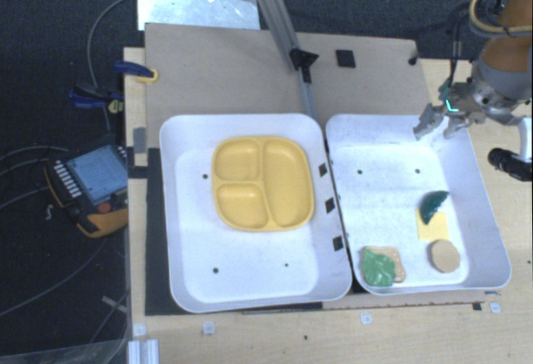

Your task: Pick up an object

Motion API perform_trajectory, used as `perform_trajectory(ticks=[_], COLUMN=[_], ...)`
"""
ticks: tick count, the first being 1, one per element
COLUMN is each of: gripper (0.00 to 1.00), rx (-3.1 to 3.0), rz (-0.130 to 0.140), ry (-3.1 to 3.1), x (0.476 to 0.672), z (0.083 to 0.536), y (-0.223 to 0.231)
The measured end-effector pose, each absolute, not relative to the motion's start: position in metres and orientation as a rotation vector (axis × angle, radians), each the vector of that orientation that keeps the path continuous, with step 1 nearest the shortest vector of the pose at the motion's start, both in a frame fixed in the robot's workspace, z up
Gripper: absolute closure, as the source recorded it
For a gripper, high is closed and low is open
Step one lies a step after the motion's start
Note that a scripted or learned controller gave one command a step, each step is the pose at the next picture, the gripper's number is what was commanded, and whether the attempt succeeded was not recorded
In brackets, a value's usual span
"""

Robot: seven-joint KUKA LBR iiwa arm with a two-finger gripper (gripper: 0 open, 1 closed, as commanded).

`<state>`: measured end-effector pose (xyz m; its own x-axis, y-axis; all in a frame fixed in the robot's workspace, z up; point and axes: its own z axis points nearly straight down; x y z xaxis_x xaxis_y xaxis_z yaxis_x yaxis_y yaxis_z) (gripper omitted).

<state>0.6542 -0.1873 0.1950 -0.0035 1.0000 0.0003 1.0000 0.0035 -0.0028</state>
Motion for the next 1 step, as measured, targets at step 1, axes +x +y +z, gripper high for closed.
perform_trajectory(ticks=[1], gripper=[0.00], rx=[-2.218], rz=[-0.002], ry=[-2.228], x=[0.6556], z=[0.1979], y=[-0.1872])
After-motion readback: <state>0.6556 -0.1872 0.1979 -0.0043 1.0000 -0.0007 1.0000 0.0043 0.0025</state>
